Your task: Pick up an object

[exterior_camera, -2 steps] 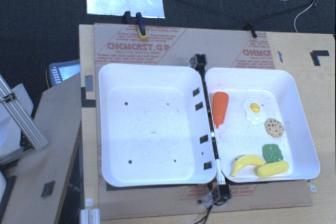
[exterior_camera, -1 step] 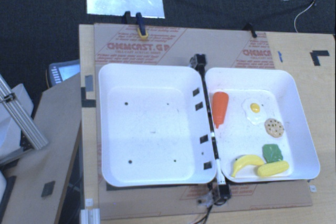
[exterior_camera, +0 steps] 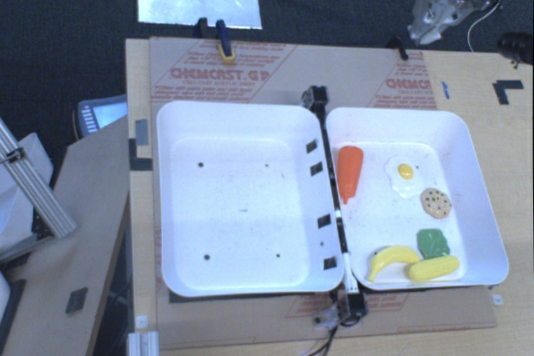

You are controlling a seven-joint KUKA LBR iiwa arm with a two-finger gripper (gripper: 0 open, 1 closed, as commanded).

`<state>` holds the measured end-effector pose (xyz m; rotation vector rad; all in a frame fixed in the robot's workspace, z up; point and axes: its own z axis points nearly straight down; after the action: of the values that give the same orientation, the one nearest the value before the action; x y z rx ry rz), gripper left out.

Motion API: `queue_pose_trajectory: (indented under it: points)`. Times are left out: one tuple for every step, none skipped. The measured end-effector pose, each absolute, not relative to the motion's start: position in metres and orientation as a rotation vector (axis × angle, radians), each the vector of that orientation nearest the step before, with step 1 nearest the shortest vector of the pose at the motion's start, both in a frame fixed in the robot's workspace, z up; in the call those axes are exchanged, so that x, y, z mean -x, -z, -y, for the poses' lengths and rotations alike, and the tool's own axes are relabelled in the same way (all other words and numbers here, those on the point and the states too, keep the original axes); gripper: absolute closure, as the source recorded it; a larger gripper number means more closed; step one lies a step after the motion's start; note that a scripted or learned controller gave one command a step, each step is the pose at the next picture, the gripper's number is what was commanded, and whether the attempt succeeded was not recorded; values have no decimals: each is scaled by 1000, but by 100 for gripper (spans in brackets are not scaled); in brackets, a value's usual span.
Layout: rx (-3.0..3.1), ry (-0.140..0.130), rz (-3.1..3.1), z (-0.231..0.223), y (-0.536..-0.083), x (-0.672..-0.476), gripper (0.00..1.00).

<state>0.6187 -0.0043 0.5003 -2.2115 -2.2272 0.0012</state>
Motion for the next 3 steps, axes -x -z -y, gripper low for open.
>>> queue_pose_trajectory:
  points:
    - [2218,8,2233,-14,-538,-651,100]
    - [2223,2,2224,-5,-535,-669,100]
    - [2223,3,2224,-2,-535,-668,100]
